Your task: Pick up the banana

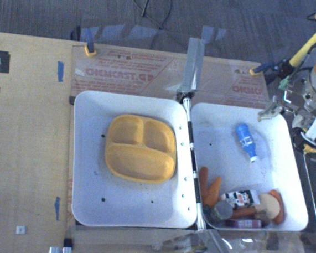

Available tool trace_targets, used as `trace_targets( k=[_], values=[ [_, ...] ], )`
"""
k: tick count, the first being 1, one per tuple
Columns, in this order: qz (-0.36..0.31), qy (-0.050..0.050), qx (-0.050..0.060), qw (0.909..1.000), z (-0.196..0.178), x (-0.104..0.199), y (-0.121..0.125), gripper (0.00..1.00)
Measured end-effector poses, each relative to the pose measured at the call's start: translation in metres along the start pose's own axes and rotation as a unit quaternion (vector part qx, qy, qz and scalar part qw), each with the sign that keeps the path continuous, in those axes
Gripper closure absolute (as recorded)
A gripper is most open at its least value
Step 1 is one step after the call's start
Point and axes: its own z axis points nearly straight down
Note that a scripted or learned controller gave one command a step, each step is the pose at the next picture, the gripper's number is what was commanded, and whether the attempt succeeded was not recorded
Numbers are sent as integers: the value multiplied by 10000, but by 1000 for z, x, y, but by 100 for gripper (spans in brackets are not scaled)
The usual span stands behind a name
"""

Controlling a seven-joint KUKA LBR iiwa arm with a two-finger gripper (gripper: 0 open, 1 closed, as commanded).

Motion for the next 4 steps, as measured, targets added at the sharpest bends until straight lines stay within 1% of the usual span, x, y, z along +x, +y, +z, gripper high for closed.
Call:
trace_targets(
  k=[1,2,3,4],
  values=[
    [1152,0,-3,9933,-207,-30,-3,0],
    [584,6,11,9983,-39,-44,-92,0],
    [-676,10,6,9977,117,-63,-132,0],
    [-1483,6,-9,9889,55,-41,-63,0]
  ],
)
